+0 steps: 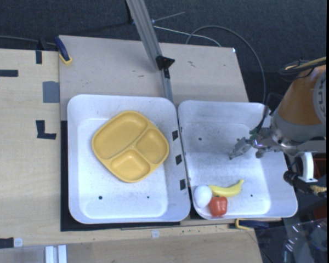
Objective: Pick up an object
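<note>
A yellow banana [228,189], a white egg-shaped object [202,195] and a red pepper [219,205] lie together at the near edge of the right bin [219,116]. My gripper [244,147] hangs over the right part of that bin, above and to the right of the banana, with its fingers spread apart and nothing between them. A yellow divided plate [130,145] rests in the left bin [82,163].
The grey arm with its orange band [301,103] reaches in from the right over the bin's right wall. A metal pole [148,32] slants down to the bins' shared far corner. Cables run across the dark floor behind the bench.
</note>
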Available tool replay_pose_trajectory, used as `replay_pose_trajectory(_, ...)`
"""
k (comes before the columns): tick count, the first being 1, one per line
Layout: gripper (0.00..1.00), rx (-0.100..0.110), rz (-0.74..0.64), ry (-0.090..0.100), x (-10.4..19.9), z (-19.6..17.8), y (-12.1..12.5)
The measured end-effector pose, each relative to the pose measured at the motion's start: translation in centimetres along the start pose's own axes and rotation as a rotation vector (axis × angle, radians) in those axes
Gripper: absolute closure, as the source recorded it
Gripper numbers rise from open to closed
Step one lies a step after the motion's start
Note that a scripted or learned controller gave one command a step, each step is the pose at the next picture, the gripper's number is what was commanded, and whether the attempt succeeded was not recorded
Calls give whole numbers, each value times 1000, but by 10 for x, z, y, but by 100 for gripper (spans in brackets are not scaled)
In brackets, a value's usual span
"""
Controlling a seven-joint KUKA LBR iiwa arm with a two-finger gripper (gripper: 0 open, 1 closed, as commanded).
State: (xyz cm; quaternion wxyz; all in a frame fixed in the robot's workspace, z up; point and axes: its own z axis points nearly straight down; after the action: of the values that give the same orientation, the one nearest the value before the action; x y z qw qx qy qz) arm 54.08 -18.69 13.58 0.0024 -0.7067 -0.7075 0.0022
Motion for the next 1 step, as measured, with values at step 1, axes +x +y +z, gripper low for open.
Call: replay_pose_trajectory(1,0,-6,-1,-2,0,47,1)
